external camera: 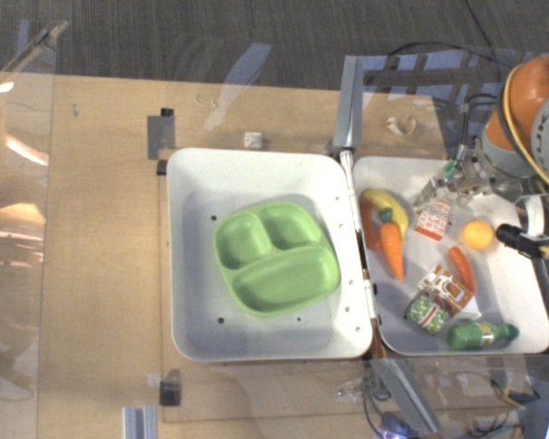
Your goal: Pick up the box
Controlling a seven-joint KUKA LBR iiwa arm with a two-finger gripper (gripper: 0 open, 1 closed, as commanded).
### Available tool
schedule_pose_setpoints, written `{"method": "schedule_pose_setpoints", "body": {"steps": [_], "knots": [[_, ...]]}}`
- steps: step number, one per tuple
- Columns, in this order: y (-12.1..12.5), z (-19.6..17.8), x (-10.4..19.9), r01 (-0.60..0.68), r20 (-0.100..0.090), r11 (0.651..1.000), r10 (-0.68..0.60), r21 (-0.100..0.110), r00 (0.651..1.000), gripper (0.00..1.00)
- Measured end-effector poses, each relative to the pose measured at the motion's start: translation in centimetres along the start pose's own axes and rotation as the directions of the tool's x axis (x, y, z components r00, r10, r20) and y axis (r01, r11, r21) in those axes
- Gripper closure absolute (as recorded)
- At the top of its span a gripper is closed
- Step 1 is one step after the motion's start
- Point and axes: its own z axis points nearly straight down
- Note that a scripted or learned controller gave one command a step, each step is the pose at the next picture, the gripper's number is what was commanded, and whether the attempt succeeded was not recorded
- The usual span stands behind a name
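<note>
The grey arm with the orange band (535,99) is reaching in from the right edge and is hanging over the far right corner of the right-hand shallow white bin (522,311); the two-finger metal gripper (459,179) is sitting low at the end of the arm, above the far part of that bin; how far it is open cannot be told, and nothing is visibly lying between its tips.

The small white and red carton box (434,219) is lying in the far half of the right-hand bin, just below and left of the gripper, very near it; contact cannot be confirmed.

The remaining contents of the right-hand bin are lying as follows: a yellow banana (387,208) near the left wall; an orange carrot (392,248) just beside the banana; a small round orange fruit (478,235) right of the box; a red-orange sausage-shaped item (462,269) below that fruit; a brown and white printed carton (447,287) touching a green and white can (426,313); a green plastic bottle (480,336) by the near wall.

The left-hand shallow white bin (194,327) is holding a green three-compartment plastic plate (275,257), resting flat near its centre.
</note>
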Motion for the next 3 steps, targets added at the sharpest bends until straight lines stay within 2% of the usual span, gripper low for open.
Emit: {"method": "schedule_pose_setpoints", "body": {"steps": [1,2,3], "knots": [[0.4,-1.4,0.0,0.006,0.007,1.0,-0.006,-0.008,1.0,1.0],[0.4,-1.4,0.0,0.007,0.007,1.0,-0.007,-0.008,1.0,0.0],[-2.7,-0.1,0.4,0.056,0.002,0.998,-0.056,-0.005,0.998,0.0]]}}
